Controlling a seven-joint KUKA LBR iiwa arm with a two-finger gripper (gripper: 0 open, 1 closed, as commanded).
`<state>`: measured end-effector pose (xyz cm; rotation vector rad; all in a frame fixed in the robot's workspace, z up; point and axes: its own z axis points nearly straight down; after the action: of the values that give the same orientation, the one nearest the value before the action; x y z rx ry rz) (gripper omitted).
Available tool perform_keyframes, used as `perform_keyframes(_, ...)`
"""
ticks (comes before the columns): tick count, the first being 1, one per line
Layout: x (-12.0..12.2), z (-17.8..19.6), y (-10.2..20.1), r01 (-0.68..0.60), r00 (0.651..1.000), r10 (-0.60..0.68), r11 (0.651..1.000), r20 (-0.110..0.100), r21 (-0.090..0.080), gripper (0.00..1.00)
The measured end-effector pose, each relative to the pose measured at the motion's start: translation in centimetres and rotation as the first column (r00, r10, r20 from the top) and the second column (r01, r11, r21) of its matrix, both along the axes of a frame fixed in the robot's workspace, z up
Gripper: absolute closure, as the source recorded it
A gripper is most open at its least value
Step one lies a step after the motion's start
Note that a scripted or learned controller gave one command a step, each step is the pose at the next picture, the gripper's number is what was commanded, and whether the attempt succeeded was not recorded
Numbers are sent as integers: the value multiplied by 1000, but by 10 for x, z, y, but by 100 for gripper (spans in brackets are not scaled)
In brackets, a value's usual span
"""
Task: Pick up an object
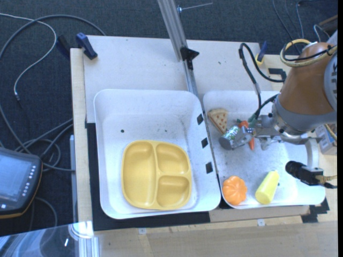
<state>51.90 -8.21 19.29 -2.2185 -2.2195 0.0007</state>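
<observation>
- Gripper is low in the right bin, at its far-left part, arm coming in from the right. Its tip sits among a small clutter: a grey/silver bit w/ orange pieces beside it. Can't tell how far apart the gripper is set or if it has hold of anything – too small and blurred.
- Closest candidate: tan wedge, just left of and far from the tip, near the bin's left wall. Looks like a toy pizza/bread slice; prob. light, stiff, flat – best pinched across the narrow sides, not on the flat face.
- Orange pumpkin-like toy at the near-left corner: round, likely smooth plastic, could roll or squirt out; grip across the middle.
- Yellow cylinder just right of it, lying on its side: light, prob. rigid; take across the short width, mid-length.
- Left bin carries a yellow divided tray – wide, shallow, only graspable by the rim, poor pick.
- Risk: a wall-side item leaves little room on the left.
</observation>
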Motion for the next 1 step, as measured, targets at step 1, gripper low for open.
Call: perform_keyframes(1, 0, 0, 0, 0, 1000, 0, 1000, 1, 0, 0)
